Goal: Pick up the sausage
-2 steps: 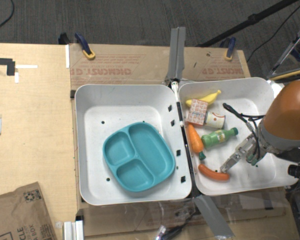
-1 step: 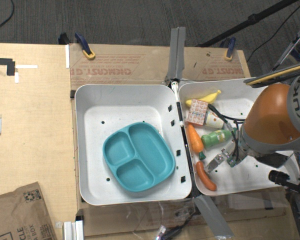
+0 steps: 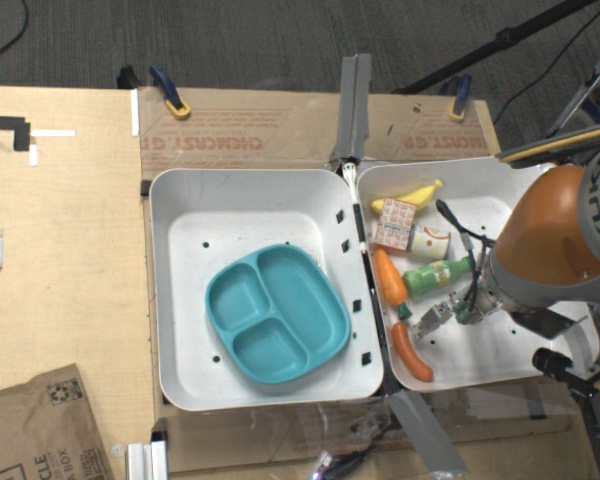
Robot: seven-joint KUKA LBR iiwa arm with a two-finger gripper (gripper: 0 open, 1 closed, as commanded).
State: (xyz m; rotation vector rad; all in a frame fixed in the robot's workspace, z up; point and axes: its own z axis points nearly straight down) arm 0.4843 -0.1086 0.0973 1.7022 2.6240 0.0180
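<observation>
Hovering above the right bin (image 3: pixel 500 363), the hand (image 3: pixel 442 315), whose state cannot be told, could be misdirected from the sausage (image 3: pixel 411 353) onto the adjacent carrot (image 3: pixel 388 276).

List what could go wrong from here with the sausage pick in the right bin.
1. The gripper sits beside the green plastic bottle and above the reddish-brown sausage; closing here could catch the bottle instead.
2. The sausage lies near the white right-hand bin's left wall, so a finger might hit that wall on descent.
3. The orange carrot lies just above the sausage and looks similar, so the program might target it.
</observation>
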